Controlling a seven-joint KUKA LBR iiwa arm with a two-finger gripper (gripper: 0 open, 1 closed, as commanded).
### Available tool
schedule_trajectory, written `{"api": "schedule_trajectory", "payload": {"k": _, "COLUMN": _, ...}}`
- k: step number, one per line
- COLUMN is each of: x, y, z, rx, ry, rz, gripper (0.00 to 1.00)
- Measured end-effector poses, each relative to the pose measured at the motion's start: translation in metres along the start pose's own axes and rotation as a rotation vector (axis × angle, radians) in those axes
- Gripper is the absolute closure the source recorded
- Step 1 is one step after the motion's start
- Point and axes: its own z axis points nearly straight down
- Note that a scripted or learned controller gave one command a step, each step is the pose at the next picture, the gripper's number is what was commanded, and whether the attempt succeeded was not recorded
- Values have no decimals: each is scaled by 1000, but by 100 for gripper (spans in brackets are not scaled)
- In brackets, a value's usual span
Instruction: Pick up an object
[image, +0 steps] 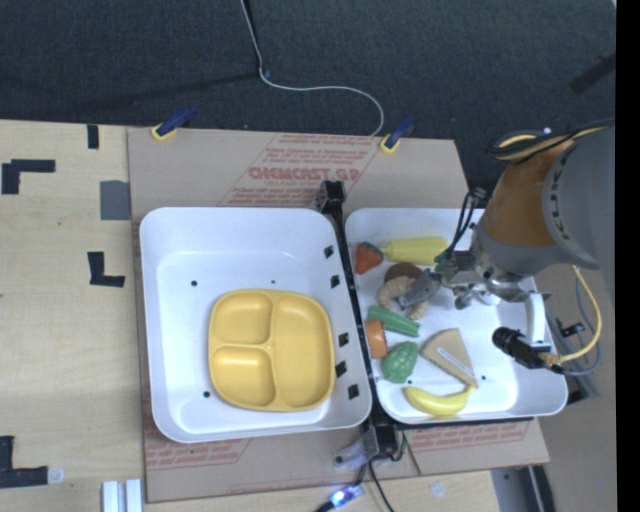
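Observation:
The right bin (520, 395) holds several toy foods: a yellow corn cob (415, 248), a red-orange piece (368, 257), a brown mushroom-like piece (402, 272), a green pod (392, 323), an orange carrot (376, 342), a green leafy piece (400, 362), a tan wedge (450, 355) and a yellow banana (437, 401). My gripper (420, 291) reaches in from the right and is low in the bin's upper middle, right beside the brown piece and just below the corn cob. The grey wrist and orange band (520, 210) sit over the bin's right side.
The left bin (175, 250) holds a yellow divided plate (270, 350). A black divider clip line (345, 300) runs between the bins. Both bins rest on a cardboard sheet (300, 170). A white cable (300, 85) runs behind, and a black cable (520, 345) hangs from the wrist.

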Motion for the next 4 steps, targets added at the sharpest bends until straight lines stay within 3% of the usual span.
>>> {"api": "schedule_trajectory", "payload": {"k": 1, "x": 1, "y": 0, "z": 30, "rx": -4, "ry": -1, "rz": -1, "gripper": 0}}
{"api": "schedule_trajectory", "payload": {"k": 2, "x": 1, "y": 0, "z": 18, "rx": -5, "ry": -2, "rz": -1, "gripper": 100}}
{"api": "schedule_trajectory", "payload": {"k": 4, "x": 5, "y": -1, "z": -66, "rx": -8, "ry": -1, "rz": 0, "gripper": 100}}
